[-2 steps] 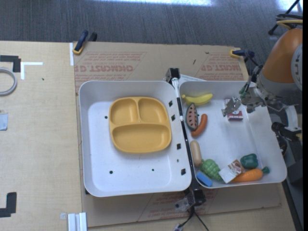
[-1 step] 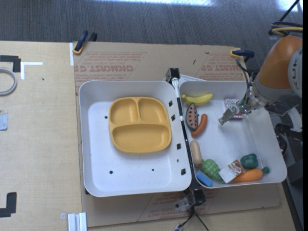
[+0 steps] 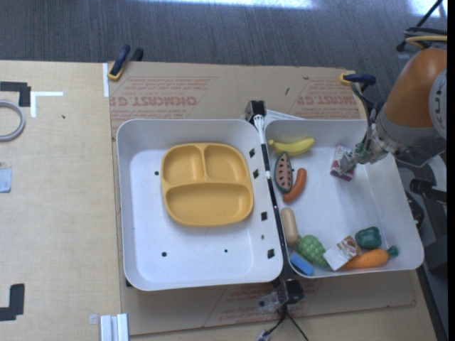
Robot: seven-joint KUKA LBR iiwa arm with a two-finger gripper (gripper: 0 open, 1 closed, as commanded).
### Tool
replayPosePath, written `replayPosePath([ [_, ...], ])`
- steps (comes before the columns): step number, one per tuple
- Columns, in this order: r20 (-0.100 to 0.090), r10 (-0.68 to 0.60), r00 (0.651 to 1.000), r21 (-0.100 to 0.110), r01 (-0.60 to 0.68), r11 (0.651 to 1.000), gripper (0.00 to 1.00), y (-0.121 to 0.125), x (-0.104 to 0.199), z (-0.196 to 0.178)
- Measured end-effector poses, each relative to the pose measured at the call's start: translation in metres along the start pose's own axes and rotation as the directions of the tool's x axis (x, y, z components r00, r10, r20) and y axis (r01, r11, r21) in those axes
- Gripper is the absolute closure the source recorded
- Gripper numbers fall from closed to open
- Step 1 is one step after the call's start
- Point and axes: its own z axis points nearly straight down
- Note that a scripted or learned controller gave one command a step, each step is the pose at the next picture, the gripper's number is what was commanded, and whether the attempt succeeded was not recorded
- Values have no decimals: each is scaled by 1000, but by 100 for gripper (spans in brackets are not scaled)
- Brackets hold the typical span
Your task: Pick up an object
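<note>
toys are scattered in the right bin (image 3: 384, 190), set on a cardboard-covered bench (image 3: 57, 212) above grey carpet. the gripper (image 3: 350, 163) is lowered, its fingers clenched on a small packet (image 3: 342, 162).

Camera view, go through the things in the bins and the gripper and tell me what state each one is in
Plate: flat in left bin, holding nothing.
Banana: lying at right bin's far left corner.
Sausage: lying beside melon slice.
Carrot: lying at near wall.
Broccoli: resting near divider.
Gripper: low in right bin, grip unclear.
</note>
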Motion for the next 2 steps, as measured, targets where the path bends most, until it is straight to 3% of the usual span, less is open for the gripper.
replayPosePath([
  [1,0,1,1000,0,-1,1000,0,0,0,0],
  [2,2,2,1000,-2,-2,1000,100,1,-1,-10],
])
